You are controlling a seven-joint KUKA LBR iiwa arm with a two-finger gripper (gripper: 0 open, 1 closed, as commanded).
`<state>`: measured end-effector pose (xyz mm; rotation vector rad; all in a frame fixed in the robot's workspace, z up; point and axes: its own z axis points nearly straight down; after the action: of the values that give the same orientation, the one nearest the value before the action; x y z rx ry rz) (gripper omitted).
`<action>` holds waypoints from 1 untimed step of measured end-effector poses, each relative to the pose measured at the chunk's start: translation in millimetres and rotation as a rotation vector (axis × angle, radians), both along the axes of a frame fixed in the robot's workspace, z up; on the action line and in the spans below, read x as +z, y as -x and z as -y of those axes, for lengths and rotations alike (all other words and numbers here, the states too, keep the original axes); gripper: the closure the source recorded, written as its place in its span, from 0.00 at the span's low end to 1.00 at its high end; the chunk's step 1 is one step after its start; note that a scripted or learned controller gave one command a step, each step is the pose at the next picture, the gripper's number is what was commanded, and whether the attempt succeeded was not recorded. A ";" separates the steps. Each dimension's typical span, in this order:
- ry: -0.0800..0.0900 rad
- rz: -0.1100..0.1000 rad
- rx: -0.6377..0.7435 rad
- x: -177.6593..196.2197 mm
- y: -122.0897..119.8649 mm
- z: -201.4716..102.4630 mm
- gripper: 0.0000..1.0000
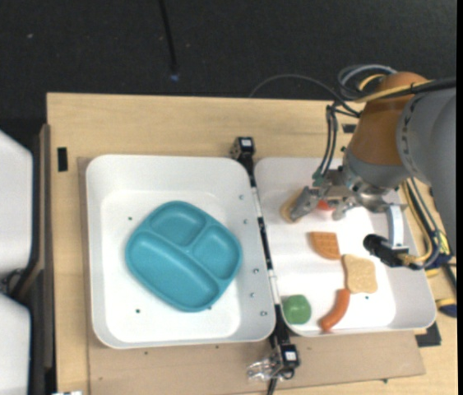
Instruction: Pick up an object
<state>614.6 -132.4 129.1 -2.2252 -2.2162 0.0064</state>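
My gripper (321,206) hangs over the far part of the right bin (412,307), with its two grey fingers (298,206) spread wide, so it is open. A small red object (323,205) shows in the gap between them, and neither finger visibly touches it. Nearer the front of this bin lie an orange waffle-like piece (324,244), a slice of toast (360,275), a green round item (297,308) and an orange-red sausage shape (335,311).
The left bin (108,179) holds a blue divided plate (183,255). A ridge with clips (261,237) separates the two bins. Cables and a black fitting (377,248) hang off the arm on the right side of the right bin.
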 end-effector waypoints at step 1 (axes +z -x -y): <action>0.000 0.009 -0.003 14.9 -1.9 0.7 1.00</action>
<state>616.6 -133.2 144.0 -2.2328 -2.2177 -0.0029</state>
